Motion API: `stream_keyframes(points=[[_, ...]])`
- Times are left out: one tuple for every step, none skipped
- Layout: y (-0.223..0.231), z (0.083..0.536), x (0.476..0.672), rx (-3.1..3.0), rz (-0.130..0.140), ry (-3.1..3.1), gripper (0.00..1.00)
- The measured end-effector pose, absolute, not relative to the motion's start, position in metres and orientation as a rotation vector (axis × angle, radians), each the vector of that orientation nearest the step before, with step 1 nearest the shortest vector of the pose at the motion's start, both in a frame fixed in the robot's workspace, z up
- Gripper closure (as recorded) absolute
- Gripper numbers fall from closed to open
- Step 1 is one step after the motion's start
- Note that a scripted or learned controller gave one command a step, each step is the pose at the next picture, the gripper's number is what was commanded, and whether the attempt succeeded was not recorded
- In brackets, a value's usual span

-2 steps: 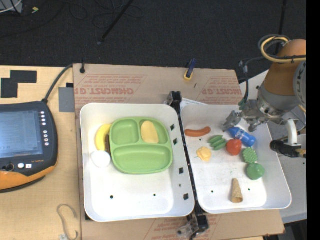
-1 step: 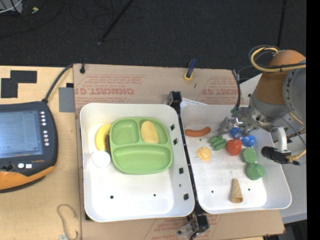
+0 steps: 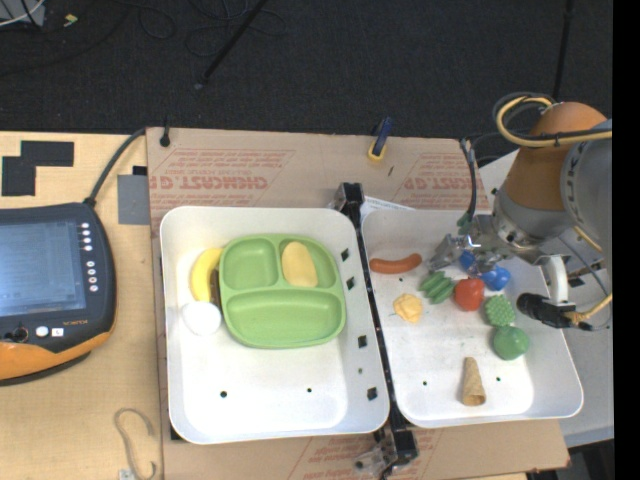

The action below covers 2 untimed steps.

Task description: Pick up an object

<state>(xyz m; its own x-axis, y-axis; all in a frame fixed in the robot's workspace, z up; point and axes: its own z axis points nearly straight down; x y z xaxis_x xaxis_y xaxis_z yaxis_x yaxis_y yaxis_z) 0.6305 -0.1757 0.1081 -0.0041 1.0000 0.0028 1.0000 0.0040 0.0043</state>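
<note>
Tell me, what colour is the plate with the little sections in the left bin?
The plate is light green, seen clearly in the camera view.

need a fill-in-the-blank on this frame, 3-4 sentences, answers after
1. The green divided plate sits in the ____ bin.
2. The pale yellow item lies in the plate's upper ____ compartment.
3. The sausage is in the ____ bin, as is the cone.
4. The gripper is over the right bin, near the ____ toy and the red ball.

Missing words: left; right; right; blue
</note>
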Motion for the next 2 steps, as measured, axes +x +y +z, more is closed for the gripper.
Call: stream_keyframes(points=[[-0.176, 0.114, 0.629, 2.217, 0.002, 2.226, 1.00], [-0.185, 0.172, 0.629, 2.220, 0.001, 2.219, 1.00]])
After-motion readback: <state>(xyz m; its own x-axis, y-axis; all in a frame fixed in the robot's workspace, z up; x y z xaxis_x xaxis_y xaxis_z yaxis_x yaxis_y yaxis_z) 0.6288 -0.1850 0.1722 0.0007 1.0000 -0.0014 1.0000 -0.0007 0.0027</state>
